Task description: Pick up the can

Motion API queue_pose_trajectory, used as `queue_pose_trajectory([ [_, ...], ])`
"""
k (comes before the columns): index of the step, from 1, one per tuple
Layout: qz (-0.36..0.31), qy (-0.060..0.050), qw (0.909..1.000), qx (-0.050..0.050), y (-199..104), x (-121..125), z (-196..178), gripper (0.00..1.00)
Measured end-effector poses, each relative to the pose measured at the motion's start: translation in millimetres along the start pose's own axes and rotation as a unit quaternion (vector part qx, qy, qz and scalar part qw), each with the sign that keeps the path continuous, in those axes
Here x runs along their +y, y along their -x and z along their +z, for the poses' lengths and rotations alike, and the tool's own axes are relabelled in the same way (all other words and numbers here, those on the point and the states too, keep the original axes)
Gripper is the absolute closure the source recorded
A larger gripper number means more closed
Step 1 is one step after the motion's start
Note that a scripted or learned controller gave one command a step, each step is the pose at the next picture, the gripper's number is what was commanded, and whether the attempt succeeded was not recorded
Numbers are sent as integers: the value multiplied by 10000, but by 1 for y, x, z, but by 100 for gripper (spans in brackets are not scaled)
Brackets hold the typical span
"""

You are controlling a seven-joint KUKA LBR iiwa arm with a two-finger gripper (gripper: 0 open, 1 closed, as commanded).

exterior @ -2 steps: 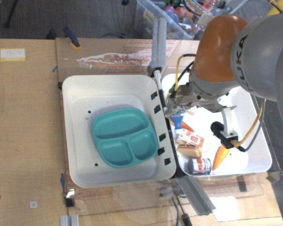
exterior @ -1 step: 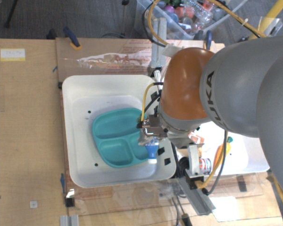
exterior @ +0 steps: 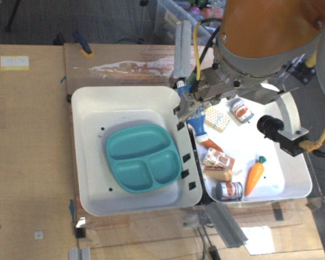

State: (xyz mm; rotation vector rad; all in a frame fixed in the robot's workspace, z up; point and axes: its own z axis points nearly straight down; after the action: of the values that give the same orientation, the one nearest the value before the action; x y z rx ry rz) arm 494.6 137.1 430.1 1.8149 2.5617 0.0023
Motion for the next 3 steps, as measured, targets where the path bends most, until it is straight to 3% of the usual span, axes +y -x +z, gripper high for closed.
queue_pose_trajectory([
  [1, -527, 9, 9986, 0, -57, 76, -6, 100],
  [2, -1371, -8, 9906, 3, 32, 75, 26, 100],
  [3, -1390, 19, 9903, -10, 30, 76, 14, 100],
])
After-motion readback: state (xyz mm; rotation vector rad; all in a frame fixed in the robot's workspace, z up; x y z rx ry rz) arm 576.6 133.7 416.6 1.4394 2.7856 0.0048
